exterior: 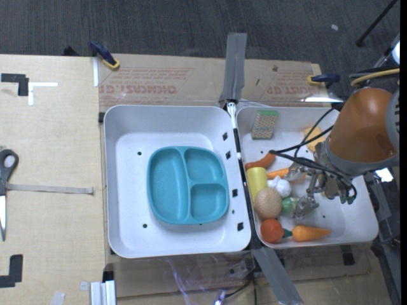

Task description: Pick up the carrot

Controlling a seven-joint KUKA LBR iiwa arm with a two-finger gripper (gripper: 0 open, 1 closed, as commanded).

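Orange band [359,126] hides wrist | gripper [310,199] closure unclear | carrot [310,232] near it

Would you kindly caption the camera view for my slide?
Gripper hovers in the right bin above the carrot; teal plate sits left.

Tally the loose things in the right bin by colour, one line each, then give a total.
Orange: 3, namely carrot, a second carrot-like piece and a small piece
Yellow: 1, cylinder
Beige: 1, egg
Red: 1, tomato
White: 1, small lump
Green: 2, sponge and a small item
Total: 9
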